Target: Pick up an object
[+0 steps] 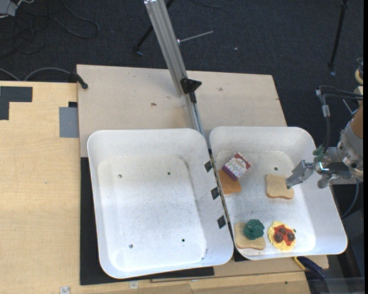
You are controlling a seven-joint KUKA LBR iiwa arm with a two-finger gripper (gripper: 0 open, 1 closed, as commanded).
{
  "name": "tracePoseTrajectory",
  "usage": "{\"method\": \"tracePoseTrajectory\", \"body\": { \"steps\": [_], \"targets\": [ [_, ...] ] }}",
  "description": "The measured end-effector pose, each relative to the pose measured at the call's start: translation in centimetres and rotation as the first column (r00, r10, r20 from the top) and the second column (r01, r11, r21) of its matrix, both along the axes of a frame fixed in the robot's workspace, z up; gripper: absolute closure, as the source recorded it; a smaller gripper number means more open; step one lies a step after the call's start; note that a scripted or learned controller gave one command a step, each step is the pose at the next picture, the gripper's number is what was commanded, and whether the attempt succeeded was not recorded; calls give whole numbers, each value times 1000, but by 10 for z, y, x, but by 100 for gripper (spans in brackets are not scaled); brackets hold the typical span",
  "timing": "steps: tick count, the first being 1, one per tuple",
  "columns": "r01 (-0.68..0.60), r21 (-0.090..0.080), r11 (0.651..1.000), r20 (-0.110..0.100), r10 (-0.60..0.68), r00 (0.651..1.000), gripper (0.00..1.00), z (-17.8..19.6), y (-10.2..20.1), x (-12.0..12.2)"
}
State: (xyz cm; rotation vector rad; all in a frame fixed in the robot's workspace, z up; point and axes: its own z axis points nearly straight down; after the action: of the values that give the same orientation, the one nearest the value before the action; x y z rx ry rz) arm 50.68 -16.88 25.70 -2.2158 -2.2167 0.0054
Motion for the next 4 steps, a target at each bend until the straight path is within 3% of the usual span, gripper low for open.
{"method": "tracePoseTrajectory", "body": {
  "steps": [1, 4],
  "targets": [
    [2, -2, 1000, 5, -2, 1000, 0, 2, -1, 1],
    [2, 0, 1000, -1, -2, 1000, 0, -155, -12, 1]
  ]
}}
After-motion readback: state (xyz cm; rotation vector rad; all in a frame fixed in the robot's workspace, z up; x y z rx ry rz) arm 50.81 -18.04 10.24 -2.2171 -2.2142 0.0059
